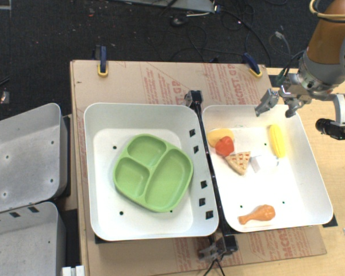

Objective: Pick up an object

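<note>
The pincer [278, 104] hangs spread open and holds nothing, at the right bin's [316, 180] upper rim. A corn cob [276, 140] lies just below it in the frame.

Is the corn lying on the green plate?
No, the corn lies in the right bin; the green plate sits in the left bin.

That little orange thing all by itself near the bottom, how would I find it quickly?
Start at the right-hand white bin. Go to its near edge, away from the cluster of food toys further back. There lies a toy chicken drumstick: orange-brown, with a bulbous end and thin handle-like bone, lying apart from everything else.
</note>
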Robot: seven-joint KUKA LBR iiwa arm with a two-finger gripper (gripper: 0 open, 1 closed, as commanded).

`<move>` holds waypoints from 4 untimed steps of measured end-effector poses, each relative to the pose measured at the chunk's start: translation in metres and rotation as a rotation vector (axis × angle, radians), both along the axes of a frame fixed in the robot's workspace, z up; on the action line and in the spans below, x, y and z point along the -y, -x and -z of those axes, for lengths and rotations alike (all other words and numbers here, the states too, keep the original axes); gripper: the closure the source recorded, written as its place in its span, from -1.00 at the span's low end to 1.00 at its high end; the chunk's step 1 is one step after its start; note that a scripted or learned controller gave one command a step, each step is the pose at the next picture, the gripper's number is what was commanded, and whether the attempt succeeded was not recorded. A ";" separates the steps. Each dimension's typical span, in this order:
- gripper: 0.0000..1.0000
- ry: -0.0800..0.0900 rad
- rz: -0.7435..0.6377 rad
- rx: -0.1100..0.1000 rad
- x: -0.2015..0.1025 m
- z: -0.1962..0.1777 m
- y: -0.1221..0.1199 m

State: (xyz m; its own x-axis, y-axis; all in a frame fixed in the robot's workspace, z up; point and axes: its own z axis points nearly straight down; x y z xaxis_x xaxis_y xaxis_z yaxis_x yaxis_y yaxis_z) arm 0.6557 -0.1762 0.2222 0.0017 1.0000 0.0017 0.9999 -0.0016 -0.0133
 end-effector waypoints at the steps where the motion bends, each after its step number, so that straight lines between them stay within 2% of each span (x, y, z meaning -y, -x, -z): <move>1: -1.00 0.002 -0.003 0.014 -0.001 -0.009 -0.003; 2: -1.00 0.001 -0.001 0.008 -0.002 0.054 0.002; 3: -1.00 0.002 -0.002 0.011 -0.004 0.117 0.004; 4: -1.00 0.003 -0.004 0.013 -0.005 0.130 0.003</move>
State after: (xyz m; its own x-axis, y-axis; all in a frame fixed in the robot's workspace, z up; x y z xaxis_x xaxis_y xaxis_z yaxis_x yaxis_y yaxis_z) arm 0.6523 -0.1711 0.0919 -0.0023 1.0000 -0.0009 1.0000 0.0023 -0.0002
